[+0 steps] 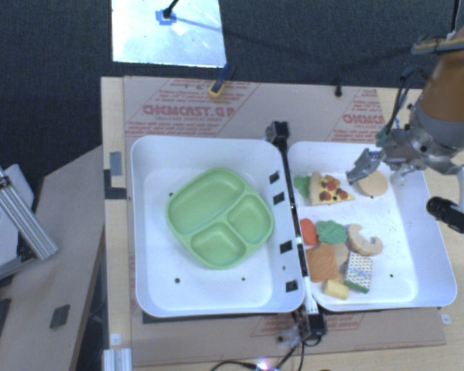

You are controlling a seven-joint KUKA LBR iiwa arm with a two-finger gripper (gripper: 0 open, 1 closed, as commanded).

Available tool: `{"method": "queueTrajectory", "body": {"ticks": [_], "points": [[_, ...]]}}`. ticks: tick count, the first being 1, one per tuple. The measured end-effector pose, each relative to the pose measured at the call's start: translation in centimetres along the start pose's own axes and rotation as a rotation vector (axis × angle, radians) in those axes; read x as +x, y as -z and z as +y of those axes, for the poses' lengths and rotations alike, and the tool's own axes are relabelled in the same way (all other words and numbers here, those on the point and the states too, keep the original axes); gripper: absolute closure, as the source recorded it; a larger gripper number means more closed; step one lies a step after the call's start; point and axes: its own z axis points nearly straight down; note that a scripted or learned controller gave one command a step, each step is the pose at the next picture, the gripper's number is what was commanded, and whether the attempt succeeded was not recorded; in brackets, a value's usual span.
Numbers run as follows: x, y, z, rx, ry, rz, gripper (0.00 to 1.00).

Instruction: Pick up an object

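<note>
The gripper [369, 168] hangs over the back of the right bin [429, 242], just above a tan cookie [373, 184]; I cannot tell its state. Beside the cookie lies a pizza slice [329, 189], and nearer the front sit green lettuce [330, 229], a mushroom [364, 241] and a checkered packet [359, 270]. The left bin [158, 176] holds a green divided plate [220, 217]

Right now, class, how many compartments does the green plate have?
3. The green plate in the left bin has one long compartment at its upper left, one at the right, and one at the bottom. None look hidden.
</note>
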Motion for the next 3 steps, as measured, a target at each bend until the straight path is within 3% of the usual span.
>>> {"method": "queueTrajectory", "body": {"ticks": [1,3], "points": [[0.0,0.5,0.2,-0.01,0.002,-0.001,0.0],[-0.1,-10.3,-0.5,-0.006,-0.001,0.0,0.0]]}}
